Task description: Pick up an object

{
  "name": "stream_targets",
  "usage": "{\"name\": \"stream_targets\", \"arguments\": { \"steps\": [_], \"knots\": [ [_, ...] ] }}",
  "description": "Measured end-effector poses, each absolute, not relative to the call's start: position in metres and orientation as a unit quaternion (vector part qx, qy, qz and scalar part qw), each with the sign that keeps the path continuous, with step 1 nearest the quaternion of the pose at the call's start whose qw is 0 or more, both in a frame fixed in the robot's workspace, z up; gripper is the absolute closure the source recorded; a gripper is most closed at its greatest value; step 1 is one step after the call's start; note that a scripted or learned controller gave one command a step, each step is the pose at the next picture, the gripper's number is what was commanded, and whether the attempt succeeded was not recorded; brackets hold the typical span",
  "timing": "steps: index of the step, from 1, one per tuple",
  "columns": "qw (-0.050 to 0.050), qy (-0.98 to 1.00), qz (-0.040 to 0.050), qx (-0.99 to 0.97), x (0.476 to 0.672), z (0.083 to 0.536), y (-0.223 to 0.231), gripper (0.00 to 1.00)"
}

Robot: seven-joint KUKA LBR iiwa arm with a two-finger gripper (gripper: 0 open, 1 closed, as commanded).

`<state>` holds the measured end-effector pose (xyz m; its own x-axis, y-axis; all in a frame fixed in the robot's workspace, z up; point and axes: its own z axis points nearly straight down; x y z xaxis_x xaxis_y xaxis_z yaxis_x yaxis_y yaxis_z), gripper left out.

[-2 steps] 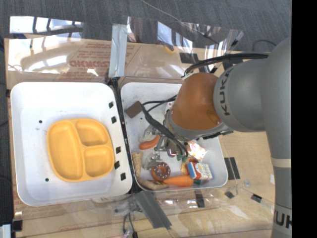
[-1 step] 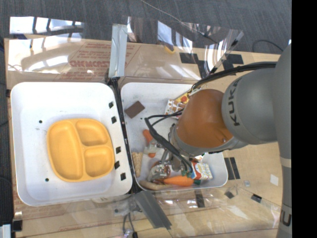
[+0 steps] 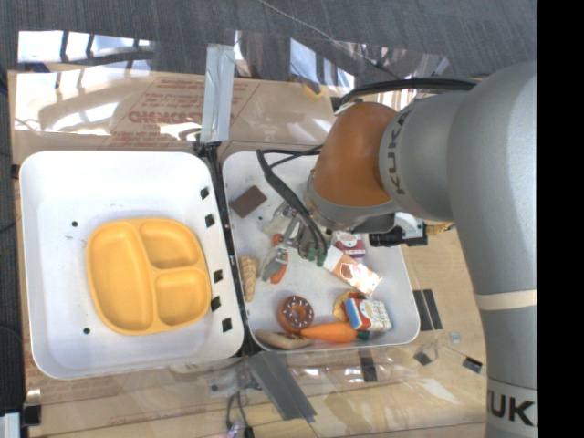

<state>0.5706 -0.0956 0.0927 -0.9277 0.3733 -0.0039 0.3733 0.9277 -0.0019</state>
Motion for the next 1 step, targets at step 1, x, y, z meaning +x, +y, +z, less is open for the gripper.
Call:
{"name": "stream_targets", "arguments": {
  "steps": [1],
  "knots": [
    [0.002, 0.982, -0.0006, 0.187, 0.5713, 0.1027, -0.0939, 1.0]
  ]
}}
